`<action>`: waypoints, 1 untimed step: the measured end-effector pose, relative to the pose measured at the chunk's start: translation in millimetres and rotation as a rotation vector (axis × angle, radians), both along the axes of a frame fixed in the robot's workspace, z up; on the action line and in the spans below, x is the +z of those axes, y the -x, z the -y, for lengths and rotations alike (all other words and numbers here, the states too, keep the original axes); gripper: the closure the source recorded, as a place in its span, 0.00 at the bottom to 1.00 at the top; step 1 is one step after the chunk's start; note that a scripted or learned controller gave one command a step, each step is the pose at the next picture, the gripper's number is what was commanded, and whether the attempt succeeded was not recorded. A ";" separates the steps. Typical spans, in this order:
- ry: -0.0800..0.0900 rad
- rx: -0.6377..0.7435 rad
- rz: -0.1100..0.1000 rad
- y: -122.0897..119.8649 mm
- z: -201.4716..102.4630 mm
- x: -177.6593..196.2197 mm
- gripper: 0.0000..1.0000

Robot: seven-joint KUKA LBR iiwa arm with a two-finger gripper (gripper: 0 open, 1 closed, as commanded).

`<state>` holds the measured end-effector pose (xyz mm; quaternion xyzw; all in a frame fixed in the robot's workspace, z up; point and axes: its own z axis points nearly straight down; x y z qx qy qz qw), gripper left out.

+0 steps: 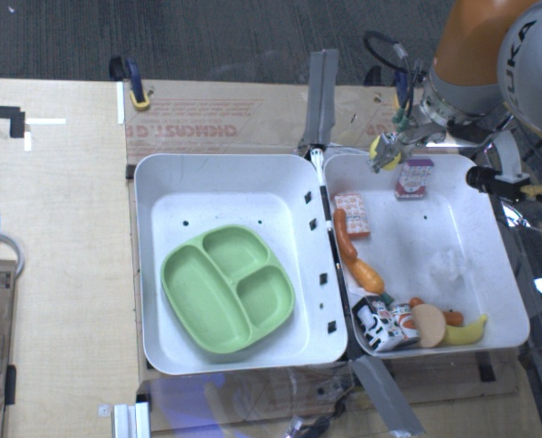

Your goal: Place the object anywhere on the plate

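1. The grey arm with the orange band (476, 35) is reaching in from the upper right, over the far edge of the right bin (490, 245).
2. The hand (394, 149) is hanging above the far left corner of the right bin; something small and yellow (383, 151) is showing at its fingertips, but I cannot tell whether the fingers are spread or pressed together, nor whether that yellow piece is actually pinched.
3. The green divided plate (227, 287), three compartments, is lying in the left bin (161, 208), toward its near left side, with nothing resting on it.
4. A small pink-and-white carton (414, 178) is standing just beside the hand, near the far wall of the right bin.
5. A reddish packet (352, 215) is lying near the left wall of the right bin, with a sausage (344, 235) and a carrot (367, 275) lined up below it.
6. Along the near wall of the right bin, a black-and-white carton (380, 325), a round tan piece (428, 325) and a banana (464, 331) are sitting close together.
7. Both bins are resting side by side on the table (52, 208).
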<state>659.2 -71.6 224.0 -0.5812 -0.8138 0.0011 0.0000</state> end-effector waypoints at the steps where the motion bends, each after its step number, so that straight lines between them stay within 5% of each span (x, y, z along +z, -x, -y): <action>1: -0.001 0.122 -0.003 63.0 -50.4 -34.2 1.00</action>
